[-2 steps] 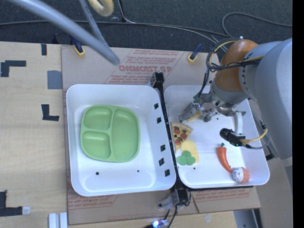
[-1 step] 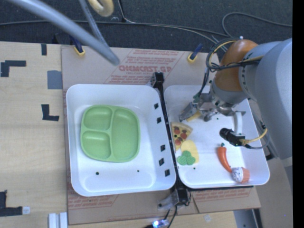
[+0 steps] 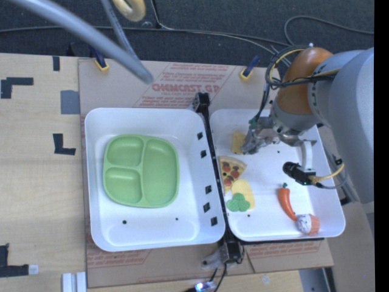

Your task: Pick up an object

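Arm (image 3: pixel 340 102) is in from the right, wrist bent down over the right bin (image 3: pixel 328 224). Gripper (image 3: pixel 250 140) sits low at the bin's far-left area, right at a small yellow-tan block (image 3: pixel 237 142). Gripper and block look touching or nearly so, but can't tell if the block is actually between the fingers, and can't tell whether they're apart or together: too small and dark in this view.

Right bin contents:
- yellow-tan block: near the far-left corner, just off the left wall
- pizza slice toy (image 3: pixel 231 170): against the left wall, about mid-length, just nearer than the block
- yellow piece with green broccoli-like top (image 3: pixel 240 199): just nearer than the pizza slice, touching or almost touching it, also by the left wall
- carrot toy (image 3: pixel 285 202): orange, green tip, toward the near-right part, lying roughly lengthwise
- red-and-white piece (image 3: pixel 307 224): at the near-right corner, just beyond the carrot's lower end

A black cable fitting (image 3: pixel 301 174) hangs off the arm over the bin's right-centre, above the carrot.

Left bin (image 3: pixel 146 239): green divided plate (image 3: pixel 141 170) with three compartments, flat, left-of-centre. Nothing visible in the compartments.

Both bins sit side by side on a cardboard sheet (image 3: pixel 182 84), joined along a black clipped seam (image 3: pixel 209 175).
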Robot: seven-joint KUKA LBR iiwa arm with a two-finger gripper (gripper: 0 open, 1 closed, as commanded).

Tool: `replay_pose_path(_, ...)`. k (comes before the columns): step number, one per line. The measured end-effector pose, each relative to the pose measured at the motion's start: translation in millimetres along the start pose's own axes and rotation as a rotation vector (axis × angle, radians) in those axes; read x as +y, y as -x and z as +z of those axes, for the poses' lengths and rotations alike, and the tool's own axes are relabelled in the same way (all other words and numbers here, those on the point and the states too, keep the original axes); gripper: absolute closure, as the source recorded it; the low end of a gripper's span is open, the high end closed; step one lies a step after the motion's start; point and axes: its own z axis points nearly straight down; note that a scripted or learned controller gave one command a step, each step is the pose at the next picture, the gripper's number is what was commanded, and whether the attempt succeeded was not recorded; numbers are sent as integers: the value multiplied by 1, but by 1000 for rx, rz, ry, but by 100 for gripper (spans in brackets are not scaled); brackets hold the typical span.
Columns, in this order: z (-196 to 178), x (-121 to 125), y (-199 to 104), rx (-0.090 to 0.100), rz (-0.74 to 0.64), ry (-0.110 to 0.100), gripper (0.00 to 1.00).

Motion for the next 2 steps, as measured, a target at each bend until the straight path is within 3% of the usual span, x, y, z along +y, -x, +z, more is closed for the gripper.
replay_pose_path(2, -91, 13, -3, 3, 0, 1, 100)
